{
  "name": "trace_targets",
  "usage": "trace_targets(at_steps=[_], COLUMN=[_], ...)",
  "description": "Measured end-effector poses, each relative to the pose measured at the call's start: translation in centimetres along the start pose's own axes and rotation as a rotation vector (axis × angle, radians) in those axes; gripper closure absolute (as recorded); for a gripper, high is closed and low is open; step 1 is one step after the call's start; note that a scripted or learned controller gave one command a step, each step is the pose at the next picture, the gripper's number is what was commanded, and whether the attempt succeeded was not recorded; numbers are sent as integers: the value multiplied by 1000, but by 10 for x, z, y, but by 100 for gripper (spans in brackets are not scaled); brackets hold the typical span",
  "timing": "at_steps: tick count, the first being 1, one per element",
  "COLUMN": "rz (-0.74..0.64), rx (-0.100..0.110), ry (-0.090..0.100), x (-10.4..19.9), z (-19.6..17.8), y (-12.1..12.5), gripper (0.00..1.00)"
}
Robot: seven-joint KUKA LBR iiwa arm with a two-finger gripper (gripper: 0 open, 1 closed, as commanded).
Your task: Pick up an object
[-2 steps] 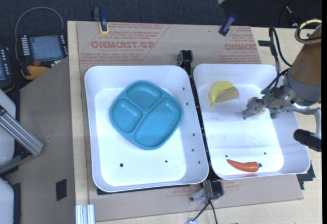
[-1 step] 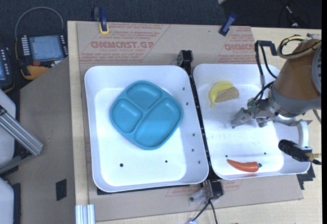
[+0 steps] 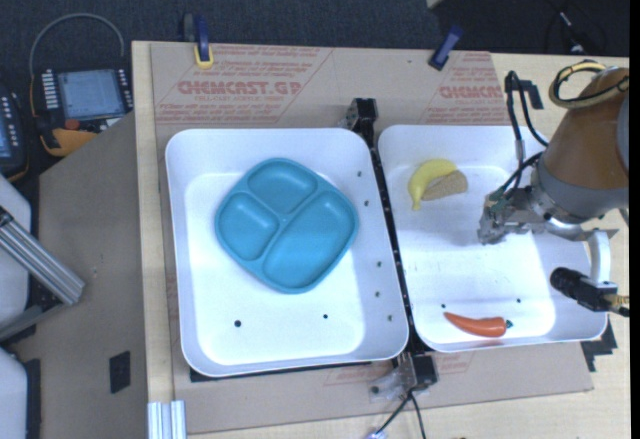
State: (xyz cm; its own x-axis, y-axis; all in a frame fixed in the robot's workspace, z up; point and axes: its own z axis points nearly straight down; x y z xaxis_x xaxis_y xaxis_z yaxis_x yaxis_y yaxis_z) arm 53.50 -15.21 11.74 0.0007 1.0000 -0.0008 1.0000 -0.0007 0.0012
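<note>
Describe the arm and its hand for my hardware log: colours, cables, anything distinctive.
The arm is rounded, orange-brown above a grey wrist section. Black cables loop alongside it, and a yellowish ring-shaped cable sits near its top. The hand is a small grey metallic assembly.

**Grey arm, orange band, dark cabling**

The arm (image 3: 585, 162) is a thick, rounded column with a broad orange band around it and a smooth grey section below that. At its left end sits the pincer (image 3: 497, 219), a small cluster of grey metal parts with darker details. A black cable (image 3: 517, 117) loops up along its far side, and a yellowish cable coil (image 3: 578, 79) sits at the band's far edge. A white bracket with a black fitting (image 3: 585, 289) hangs on the near side.
</note>
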Motion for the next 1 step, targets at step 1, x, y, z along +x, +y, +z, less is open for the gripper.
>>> trace_targets(at_steps=[1], rz=[-1], rx=[-5], ry=[-1], x=[0], z=[-64], y=[1], gripper=[100])
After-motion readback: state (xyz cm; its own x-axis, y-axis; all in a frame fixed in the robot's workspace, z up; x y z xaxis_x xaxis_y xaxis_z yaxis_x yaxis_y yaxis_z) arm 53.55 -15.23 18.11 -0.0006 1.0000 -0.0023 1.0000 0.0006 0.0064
